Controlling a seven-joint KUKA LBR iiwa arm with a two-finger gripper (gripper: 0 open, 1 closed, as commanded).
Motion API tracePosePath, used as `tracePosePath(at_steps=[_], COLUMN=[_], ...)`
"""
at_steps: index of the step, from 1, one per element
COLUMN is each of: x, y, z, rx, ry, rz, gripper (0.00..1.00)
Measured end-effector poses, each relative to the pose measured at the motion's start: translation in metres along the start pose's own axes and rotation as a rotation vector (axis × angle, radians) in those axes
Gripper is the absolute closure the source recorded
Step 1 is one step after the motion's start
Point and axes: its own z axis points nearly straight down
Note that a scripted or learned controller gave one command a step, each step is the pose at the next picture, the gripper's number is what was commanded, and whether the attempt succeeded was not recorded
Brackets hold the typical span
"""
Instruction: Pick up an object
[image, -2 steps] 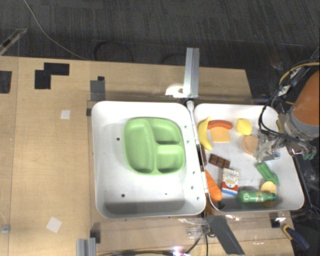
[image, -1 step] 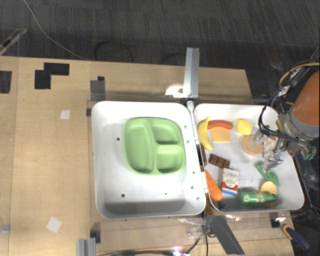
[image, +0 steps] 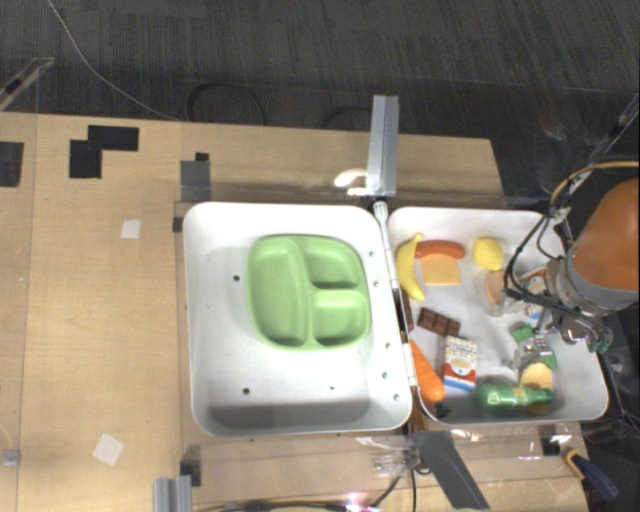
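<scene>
The right bin (image: 590, 405) holds several toy foods: a banana (image: 407, 266), an orange and red sandwich piece (image: 440, 262), a lemon (image: 488, 253), a brown chocolate bar (image: 437, 322), a small carton (image: 459, 362), a carrot (image: 427, 372) and a green bottle (image: 508, 397) lying along the front wall. My gripper (image: 533, 350) hangs low at the bin's right side, below the orange wrist band (image: 610, 240). It sits just above a small yellow item (image: 538, 376). A beige piece (image: 495, 287) lies to the gripper's upper left.
The left bin (image: 215, 300) carries a green divided tray (image: 305, 290). A metal post (image: 384, 145) stands behind the wall between the bins. Cables (image: 545, 245) loop off the wrist above the right bin's back corner.
</scene>
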Motion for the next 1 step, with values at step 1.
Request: tracePosePath(at_steps=[1], x=[0.0304], y=[0.0222], z=[-0.0017], rx=[0.002], ry=[-0.005], rz=[0.059], gripper=[0.0])
